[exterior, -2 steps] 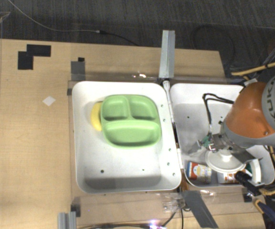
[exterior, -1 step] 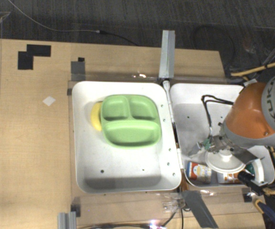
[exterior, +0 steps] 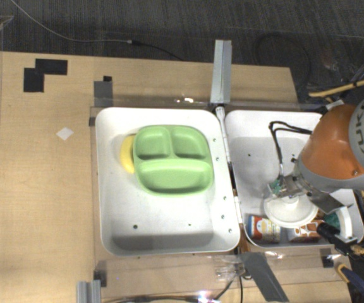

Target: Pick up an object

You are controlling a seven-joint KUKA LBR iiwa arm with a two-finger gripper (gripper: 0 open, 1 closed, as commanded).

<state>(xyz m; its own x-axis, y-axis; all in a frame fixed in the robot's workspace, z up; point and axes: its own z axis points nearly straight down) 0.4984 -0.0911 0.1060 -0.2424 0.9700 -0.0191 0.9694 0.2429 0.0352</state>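
My gripper (exterior: 287,194) hangs low over the front of the right bin (exterior: 251,163), directly above a white round lid or cup (exterior: 289,212). The wrist hides its fingertips. A bottle with a brown and orange label (exterior: 277,228) lies along the bin's front wall, partly under the white piece. A green and white item (exterior: 345,223) peeks out at the front right corner. In the left bin (exterior: 163,232) a green divided plate (exterior: 172,159) rests at the back, with a yellow object (exterior: 126,154) tucked under its left edge.
The arm's orange band (exterior: 333,147) and grey body cover the right bin's right half. A black cable (exterior: 283,131) loops above the bin floor. A metal divider post (exterior: 221,74) stands behind the bins. Wooden bench (exterior: 36,188) lies to the left.
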